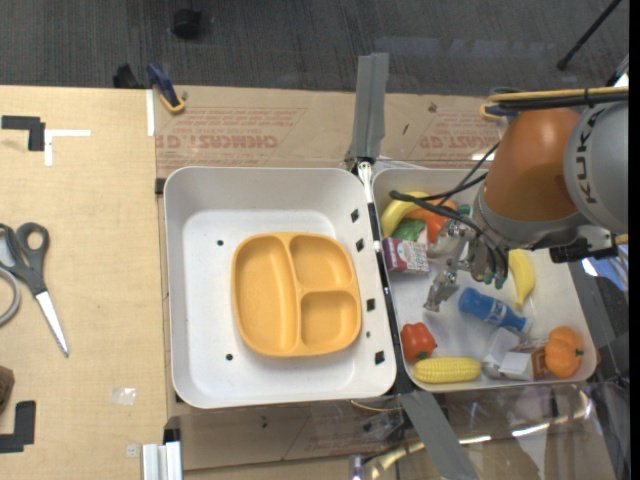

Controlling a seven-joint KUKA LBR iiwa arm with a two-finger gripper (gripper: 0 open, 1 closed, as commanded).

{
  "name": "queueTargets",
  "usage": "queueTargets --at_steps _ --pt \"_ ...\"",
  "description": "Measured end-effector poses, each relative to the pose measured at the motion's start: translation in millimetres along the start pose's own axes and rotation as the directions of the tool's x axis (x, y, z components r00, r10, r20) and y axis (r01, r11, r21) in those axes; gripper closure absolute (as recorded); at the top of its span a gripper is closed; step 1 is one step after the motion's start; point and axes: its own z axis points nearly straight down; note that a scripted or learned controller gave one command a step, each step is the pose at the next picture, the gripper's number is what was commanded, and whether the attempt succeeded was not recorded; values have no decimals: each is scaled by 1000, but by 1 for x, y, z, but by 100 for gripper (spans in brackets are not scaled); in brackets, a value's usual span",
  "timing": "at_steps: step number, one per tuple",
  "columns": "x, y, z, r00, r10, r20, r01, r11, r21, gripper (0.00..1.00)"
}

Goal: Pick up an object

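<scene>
arm [560,168] cut off at right edge, covering part of right bin [590,363]

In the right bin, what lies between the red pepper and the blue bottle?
In the camera view, bare white bin floor lies between the red pepper and the blue bottle. The corn cob sits lower, outside that stretch.

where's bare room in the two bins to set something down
Left bin: bare white floor rings the yellow tray, widest along the left wall and in front. Right bin: crowded. Toy food, a blue bottle and the gripper fill it; one small patch lies between red pepper and bottle.
</scene>
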Motion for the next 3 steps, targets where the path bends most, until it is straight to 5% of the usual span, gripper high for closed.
queueTargets --at_steps 1,2,3 --pt "32 -44 -1 999 38 0 -38 999 0 0" --pt "7 4 0 978 210 0 -210 978 1 0" --pt "-45 14 -1 860 511 2 -511 860 1 0"
